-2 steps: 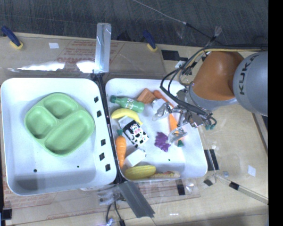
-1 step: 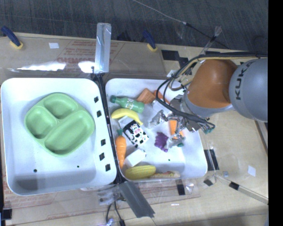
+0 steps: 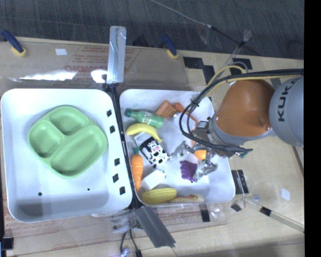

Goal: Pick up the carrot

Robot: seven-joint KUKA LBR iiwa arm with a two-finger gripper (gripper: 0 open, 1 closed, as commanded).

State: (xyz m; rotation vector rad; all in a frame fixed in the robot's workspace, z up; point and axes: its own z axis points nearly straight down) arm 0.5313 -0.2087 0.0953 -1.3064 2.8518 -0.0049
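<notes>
One carrot (image 3: 137, 168) lies well left of the gripper (image 3: 195, 158), whose fingers stand apart.

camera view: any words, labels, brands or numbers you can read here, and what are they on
"KU": white letters on the grey arm beside its orange band; the word is cut off after that.
Faint reddish print on the clear sheet behind the bins: too blurred to read.
Label on the green bottle in the right bin: too small to read.
White tags on the bench: no print can be made out.
</notes>
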